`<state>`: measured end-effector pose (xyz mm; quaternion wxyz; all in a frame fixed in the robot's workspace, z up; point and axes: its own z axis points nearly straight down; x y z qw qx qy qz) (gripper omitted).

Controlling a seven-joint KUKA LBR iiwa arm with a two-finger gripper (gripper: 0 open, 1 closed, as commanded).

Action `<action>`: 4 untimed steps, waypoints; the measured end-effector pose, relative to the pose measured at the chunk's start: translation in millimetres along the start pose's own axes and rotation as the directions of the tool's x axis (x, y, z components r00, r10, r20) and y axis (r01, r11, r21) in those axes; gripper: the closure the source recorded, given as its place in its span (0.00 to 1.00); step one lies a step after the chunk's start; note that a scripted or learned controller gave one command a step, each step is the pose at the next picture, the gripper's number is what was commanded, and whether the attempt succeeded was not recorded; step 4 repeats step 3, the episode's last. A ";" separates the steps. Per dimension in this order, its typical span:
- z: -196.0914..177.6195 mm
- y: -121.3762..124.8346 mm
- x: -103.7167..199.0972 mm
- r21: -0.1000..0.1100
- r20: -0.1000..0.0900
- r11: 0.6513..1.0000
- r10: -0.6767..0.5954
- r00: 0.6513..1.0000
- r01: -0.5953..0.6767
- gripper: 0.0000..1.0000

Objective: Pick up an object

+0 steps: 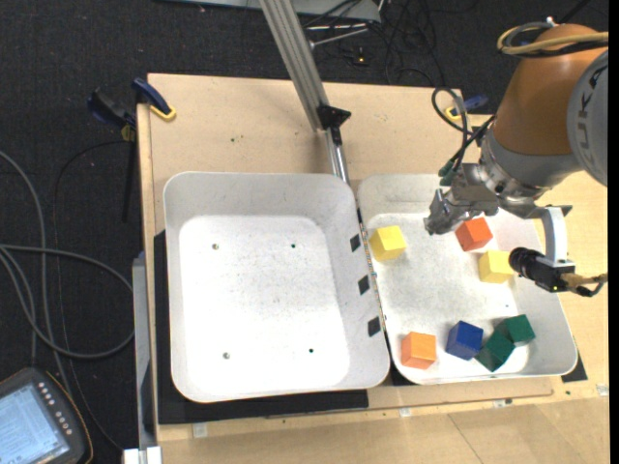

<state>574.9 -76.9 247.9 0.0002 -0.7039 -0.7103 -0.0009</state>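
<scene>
The orange-red cube lies just beside the end effector, whose state I cannot tell.

- There is a single camera, fixed above the bench, looking down at a slant rather than straight overhead.
- It faces so that the bench's far edge lies toward the top of the view and the near edge runs along the bottom.
- It sits far enough back to take in both white bins whole: the left bin and the right bin, side by side.
- Dark floor with cables shows beyond the bench at the top and left, so the framing is wide, not close.
- The arm enters from the right side of the view, its upper part cut by the frame's edge.
- A slanted metal pole crosses the top centre.
</scene>
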 end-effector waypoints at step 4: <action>11.5 -26.8 145.4 0.003 0.000 1.000 0.001 1.000 -0.001 1.00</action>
